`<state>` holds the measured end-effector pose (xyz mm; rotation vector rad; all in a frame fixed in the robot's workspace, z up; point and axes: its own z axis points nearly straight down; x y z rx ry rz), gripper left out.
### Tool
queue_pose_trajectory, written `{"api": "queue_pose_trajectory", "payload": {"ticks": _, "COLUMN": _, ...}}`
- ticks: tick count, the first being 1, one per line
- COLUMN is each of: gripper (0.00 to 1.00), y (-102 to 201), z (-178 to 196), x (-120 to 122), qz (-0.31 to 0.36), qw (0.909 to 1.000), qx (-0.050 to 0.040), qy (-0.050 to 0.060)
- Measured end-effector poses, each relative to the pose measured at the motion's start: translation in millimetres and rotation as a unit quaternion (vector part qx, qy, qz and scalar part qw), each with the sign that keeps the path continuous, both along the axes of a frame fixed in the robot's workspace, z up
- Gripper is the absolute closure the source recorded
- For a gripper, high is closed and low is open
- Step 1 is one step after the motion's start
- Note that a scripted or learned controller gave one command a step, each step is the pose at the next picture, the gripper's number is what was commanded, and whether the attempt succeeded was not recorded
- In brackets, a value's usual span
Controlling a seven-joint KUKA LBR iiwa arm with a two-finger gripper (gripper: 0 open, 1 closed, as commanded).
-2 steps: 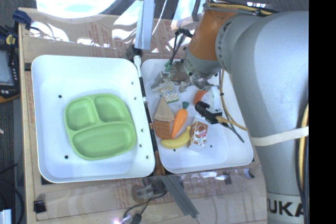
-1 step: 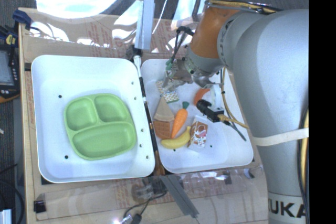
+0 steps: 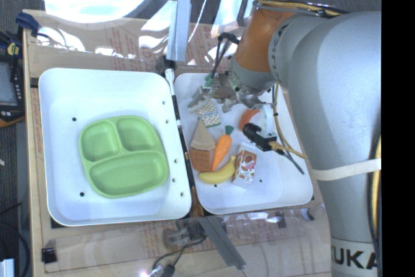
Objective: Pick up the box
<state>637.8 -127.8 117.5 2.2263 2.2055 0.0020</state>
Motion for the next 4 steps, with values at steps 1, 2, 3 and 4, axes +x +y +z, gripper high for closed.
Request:
{"api": "queue_pose_trajectory", "payload": {"ticks": 1, "gripper": 0.00, "y": 10.3, "z": -21.7, "x": 4.6, "qz": -0.010, "qw": 1.0000, "qx": 0.0015, "qy": 0.002}}
{"api": "queue_pose_trajectory", "payload": {"ticks": 2, "gripper": 1.00, "y": 9.4, "z": -10.2, "x": 5.6, "qz": -0.008, "qw": 1.0000, "qx": 0.0008, "qy": 0.001}}
{"api": "queue_pose_trajectory", "payload": {"ticks": 3, "gripper": 0.00, "y": 9.5, "z": -10.2, "x": 5.6, "qz": -0.008, "qw": 1.0000, "qx": 0.0009, "qy": 0.001}}
{"api": "queue_pose_trajectory", "payload": {"ticks": 4, "gripper": 1.00, "y": 9.5, "z": -0.1, "x": 5.9, "qz": -0.008, "qw": 1.0000, "qx": 0.0015, "qy": 0.001}}
